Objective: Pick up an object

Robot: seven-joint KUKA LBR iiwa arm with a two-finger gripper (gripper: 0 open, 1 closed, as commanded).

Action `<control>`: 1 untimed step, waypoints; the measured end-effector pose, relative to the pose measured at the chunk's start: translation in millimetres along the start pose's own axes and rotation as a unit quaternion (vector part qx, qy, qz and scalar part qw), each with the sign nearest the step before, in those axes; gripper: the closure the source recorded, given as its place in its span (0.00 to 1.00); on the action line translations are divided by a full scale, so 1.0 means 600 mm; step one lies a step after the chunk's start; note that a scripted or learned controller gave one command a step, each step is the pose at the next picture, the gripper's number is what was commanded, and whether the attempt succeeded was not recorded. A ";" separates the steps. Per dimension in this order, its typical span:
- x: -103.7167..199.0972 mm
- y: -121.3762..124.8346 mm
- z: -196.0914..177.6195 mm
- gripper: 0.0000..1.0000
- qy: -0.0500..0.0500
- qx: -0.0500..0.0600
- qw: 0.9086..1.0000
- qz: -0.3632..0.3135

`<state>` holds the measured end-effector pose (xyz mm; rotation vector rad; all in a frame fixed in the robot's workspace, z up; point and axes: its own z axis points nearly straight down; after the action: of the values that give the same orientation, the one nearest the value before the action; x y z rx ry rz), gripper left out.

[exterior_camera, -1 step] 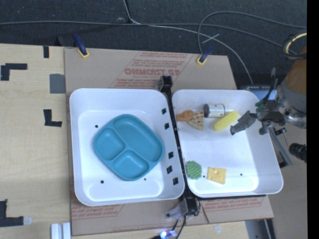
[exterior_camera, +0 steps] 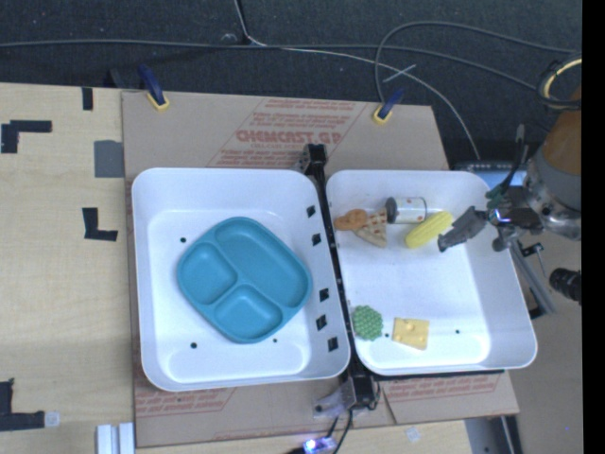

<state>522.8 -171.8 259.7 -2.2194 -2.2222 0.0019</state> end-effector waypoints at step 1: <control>0.007 0.014 0.083 0.00 0.000 0.002 1.000 0.000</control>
<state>530.9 -167.4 209.8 -2.2163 -2.2202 0.0056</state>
